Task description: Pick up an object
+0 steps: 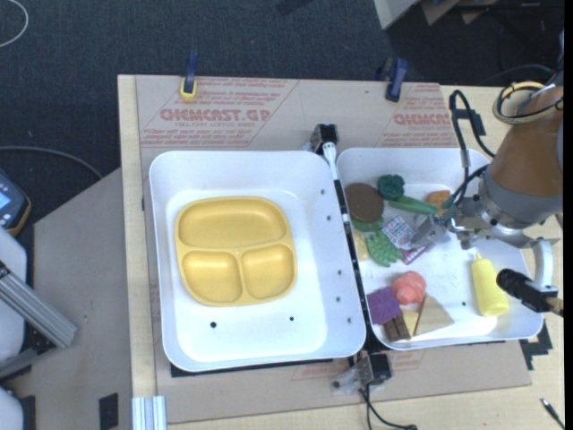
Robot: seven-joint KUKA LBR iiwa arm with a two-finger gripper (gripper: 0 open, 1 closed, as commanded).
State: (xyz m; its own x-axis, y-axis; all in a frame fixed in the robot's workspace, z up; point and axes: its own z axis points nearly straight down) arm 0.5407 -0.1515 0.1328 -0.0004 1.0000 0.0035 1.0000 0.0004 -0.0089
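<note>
The right bin [448, 161] holds a heap of small objects. My gripper [428, 232] reaches in from the right and hangs low over a pink and white packet [398, 233] near the bin's middle. A green leafy toy [392, 187] with a long green stem lies just behind it, and an orange piece [438, 198] shows beside the wrist. A brown disc [364, 202] sits at the bin's back left. In front lie a green ridged piece [383, 251], a pink ball [410, 287], a purple block [385, 305], a tan wedge [431, 315] and a yellow cylinder [489, 287].
The left bin [170, 267] bears a yellow three-part plate [236, 247]. Clamps join the bins at back [324, 137] and front [372, 367]. A black cable [466, 124] loops above the arm. Blue clips [395, 79] pin the cardboard base.
</note>
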